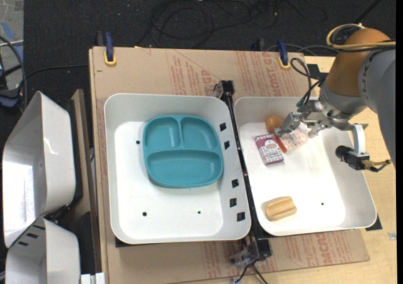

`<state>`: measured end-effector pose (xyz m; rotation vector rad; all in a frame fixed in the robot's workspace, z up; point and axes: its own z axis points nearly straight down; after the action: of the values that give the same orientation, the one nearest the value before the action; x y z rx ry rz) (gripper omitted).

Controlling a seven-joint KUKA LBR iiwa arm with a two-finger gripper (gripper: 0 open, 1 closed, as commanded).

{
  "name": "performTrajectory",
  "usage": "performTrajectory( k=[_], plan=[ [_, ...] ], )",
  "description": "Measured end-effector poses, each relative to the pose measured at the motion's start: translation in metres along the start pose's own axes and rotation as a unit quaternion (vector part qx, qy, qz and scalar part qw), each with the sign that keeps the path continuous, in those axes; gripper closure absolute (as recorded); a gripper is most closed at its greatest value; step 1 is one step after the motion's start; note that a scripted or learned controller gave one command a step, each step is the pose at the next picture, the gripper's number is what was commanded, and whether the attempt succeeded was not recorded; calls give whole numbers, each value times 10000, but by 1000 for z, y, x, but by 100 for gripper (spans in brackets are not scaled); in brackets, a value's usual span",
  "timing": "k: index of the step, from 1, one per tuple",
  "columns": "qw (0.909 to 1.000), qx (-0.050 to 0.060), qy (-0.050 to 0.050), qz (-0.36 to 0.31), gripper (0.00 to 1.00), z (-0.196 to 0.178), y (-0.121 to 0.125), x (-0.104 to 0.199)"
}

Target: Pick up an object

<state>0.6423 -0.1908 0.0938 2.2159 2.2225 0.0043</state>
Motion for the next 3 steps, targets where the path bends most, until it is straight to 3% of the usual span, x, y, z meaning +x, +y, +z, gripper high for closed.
performTrajectory(
  k=[1, 2, 3],
  plan=[
    [10000, -58, -27, -11, 100, -16, 3, -1],
    [10000, -2, -4, -4, 100, -60, 8, 4],
    [10000, -16, -13, 16, 100, -116, 8, -6]
  ],
)
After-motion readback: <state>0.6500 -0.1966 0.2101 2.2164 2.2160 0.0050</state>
